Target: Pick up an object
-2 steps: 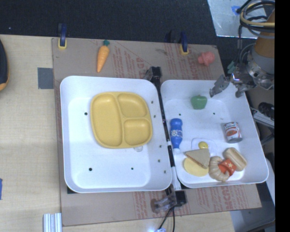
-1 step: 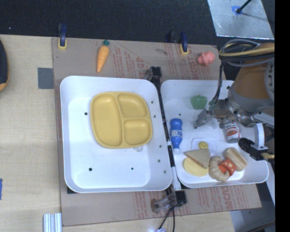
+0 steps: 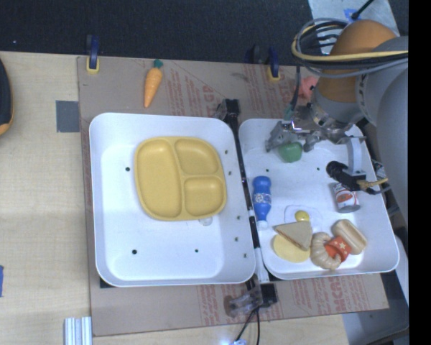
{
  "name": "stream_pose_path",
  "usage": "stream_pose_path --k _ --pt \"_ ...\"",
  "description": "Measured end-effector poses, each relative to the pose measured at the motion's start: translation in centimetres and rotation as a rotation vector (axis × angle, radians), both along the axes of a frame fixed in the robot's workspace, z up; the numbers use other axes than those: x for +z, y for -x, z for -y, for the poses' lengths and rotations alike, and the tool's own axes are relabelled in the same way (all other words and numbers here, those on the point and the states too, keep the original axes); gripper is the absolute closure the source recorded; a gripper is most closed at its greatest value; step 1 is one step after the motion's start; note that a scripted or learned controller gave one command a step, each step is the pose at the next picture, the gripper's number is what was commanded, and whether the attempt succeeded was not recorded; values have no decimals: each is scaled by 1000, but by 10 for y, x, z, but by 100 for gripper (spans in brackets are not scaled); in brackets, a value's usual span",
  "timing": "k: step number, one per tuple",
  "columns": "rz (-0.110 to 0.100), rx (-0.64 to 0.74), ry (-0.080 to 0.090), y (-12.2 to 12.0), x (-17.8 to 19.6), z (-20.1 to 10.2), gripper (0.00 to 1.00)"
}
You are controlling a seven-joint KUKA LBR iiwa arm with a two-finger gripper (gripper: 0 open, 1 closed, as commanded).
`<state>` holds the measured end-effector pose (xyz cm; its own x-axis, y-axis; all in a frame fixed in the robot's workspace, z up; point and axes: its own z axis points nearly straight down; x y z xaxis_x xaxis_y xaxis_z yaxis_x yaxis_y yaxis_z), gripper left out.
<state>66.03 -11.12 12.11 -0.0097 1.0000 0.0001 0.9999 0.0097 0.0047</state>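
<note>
1. Camera view: gripper (image 3: 296, 136) low in the right bin (image 3: 388, 264), at its far edge, arm coming in from the right.
2. Green ball (image 3: 291, 152) sits right at the fingertips, touching or just under them. Can't tell whether the fingers are apart or clamped; metal parts blur together there.
3. Can't confirm the ball is between the fingers, so not calling it held.
4. Other candidates, all nearer the camera than the tool: blue bottle (image 3: 261, 197) to its left by the bin divider, can (image 3: 345, 197) to its right, sandwich (image 3: 294, 233) and hotdog (image 3: 339, 243) well apart at the near edge.
5. Left bin (image 3: 108, 264) holds a yellow tray (image 3: 179, 177), well apart from the tool.
6. Risk: ball is round and smooth, likely rolls or squirts out if the fingers close off-centre.
7. Risk: it lies near the far wall, so a finger may hit the rim and the grasp come up empty.
</note>
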Motion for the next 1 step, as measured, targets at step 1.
stream_pose_path --k 1 --pt "-6 -3 -2 70 76 -39 0"
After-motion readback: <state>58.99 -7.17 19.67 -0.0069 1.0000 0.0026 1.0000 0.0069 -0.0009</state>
